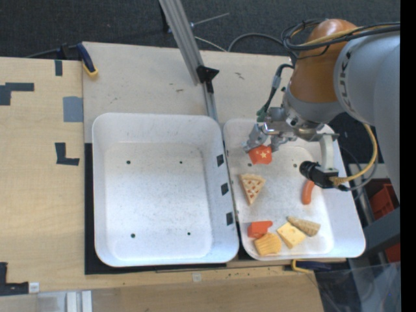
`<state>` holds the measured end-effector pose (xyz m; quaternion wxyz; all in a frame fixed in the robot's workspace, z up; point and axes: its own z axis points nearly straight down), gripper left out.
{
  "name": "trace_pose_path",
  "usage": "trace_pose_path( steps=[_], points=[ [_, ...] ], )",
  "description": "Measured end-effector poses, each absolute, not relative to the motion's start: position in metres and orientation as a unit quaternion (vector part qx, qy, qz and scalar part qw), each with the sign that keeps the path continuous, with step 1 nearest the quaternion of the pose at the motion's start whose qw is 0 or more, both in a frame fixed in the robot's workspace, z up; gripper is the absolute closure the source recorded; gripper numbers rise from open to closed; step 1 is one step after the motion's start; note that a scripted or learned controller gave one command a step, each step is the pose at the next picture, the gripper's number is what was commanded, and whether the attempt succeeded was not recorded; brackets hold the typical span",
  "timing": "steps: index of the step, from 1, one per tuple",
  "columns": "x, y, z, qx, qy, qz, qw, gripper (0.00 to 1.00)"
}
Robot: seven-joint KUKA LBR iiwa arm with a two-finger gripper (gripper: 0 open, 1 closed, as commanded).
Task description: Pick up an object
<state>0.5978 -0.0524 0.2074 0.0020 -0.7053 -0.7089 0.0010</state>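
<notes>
Two white bins sit on the tabletop (143, 83). Nearest in the right bin (344, 236) lie a waffle (268, 244), cheese (290, 234), a red piece (260, 227) and a cone (305, 225); farther, a pizza slice (251, 187) and a carrot (307, 192). At its far left, the end effector (263, 142) grips a red block (260, 155) between its fingers. The left bin (104, 174) adjoins.

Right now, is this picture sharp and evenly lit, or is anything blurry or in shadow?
In the camera view the light is soft and even; the bins show no harsh glare. The arm looms large and slightly soft near the lens, and the gripper casts a faint shadow by the red block. The food pieces, like the pizza slice, look a bit grainy, their detail coarse.
</notes>
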Motion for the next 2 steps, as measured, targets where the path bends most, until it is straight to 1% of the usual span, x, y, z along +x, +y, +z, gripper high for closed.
trace_pose_path(
  steps=[1,2],
  points=[
    [0.581,0.003,0.201,-0.705,-0.709,0.001,0.002,1.0],
    [0.567,0.056,0.217,-0.704,-0.71,-0.0001,0.001,1.0]
  ],
)
